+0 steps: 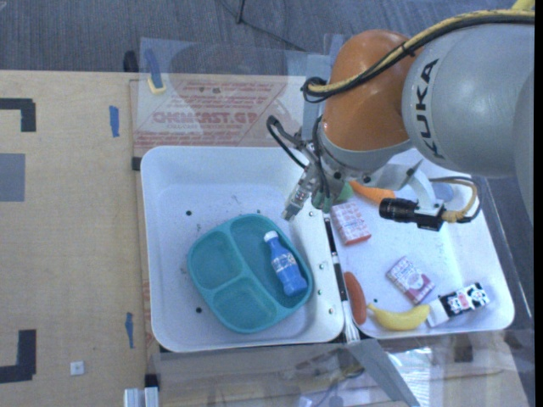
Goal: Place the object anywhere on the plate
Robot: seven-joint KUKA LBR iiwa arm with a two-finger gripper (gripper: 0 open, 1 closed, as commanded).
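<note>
One water bottle (287,266) lies on the teal plate (222,288), apparently already delivered; the gripper (300,200) hangs above the bin divider, jaws' state unreadable.

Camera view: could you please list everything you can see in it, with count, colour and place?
bins: two, white, side by side on the bench
plate: one, teal, divided, in the left bin
bottle: one, blue with white cap, lying on the plate
carrot: one, orange, right bin, top
packets: two, red and white, right bin
sausage: one, red, right bin, near the divider
banana: one, yellow, right bin, front
carton: one, black and white, right bin, front corner
arm: one, grey with orange band, from the right
end effector: one, above the left bin's right edge
</note>
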